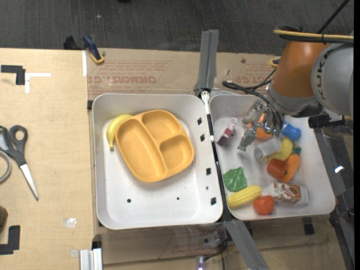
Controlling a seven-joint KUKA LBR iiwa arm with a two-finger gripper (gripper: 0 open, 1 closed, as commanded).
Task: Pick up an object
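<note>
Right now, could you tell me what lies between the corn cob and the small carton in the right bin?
A red tomato sits between the corn cob and the small carton, touching or nearly touching the corn's end, as the camera view shows.

Scissors (19,156) lie on the wooden bench (45,122); blue clamp (93,49) behind.

A robot lab: a big robot arm (315,72) reaches over two white bins (107,207) on a wooden table (45,151), with scissors (19,156) and cardboard (146,72) nearby.
</note>
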